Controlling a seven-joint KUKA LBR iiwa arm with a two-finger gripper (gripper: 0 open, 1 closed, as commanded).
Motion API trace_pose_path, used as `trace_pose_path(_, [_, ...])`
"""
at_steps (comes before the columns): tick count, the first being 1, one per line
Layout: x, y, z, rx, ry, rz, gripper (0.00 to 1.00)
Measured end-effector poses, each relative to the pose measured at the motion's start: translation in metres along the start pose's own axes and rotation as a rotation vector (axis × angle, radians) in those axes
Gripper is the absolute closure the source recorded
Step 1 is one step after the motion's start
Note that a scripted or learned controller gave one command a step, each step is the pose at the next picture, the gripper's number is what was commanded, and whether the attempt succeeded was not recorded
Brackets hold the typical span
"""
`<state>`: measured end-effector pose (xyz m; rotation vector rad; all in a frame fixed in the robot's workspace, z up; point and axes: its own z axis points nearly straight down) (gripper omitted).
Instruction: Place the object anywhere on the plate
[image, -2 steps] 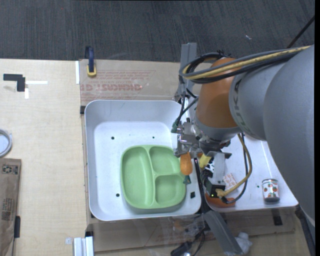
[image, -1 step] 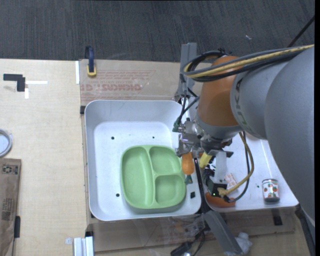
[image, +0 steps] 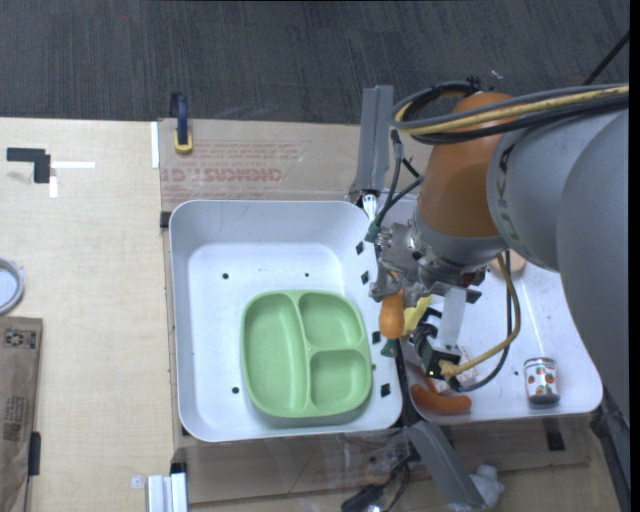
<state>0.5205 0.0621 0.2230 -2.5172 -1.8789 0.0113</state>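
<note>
My gripper (image: 398, 318) hangs over the seam between the two bins, closed on a small orange object (image: 391, 318). The green plate (image: 305, 353) lies in the left bin (image: 200, 300), toward its near right corner.

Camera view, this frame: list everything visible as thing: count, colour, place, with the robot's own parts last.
plate: 1, light green, three compartments, left bin
left bin: 1, white, bench centre
right bin: 1, white, partly under the arm
orange object: 1, orange, at the end effector, above the edge between the bins
sausage-like toy: 1, red-orange, right bin's near edge
small can: 1, white with red marks, right bin
clamp: 1, blue and yellow, cardboard's far edge
arm: 1, grey with orange band, from the right
end effector: 1, dark, by the orange object
</note>
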Motion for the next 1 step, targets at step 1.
trace_pose_path(1, [0.0003,-0.0002,0.0001,0.000,0.000,0.000,0.00])
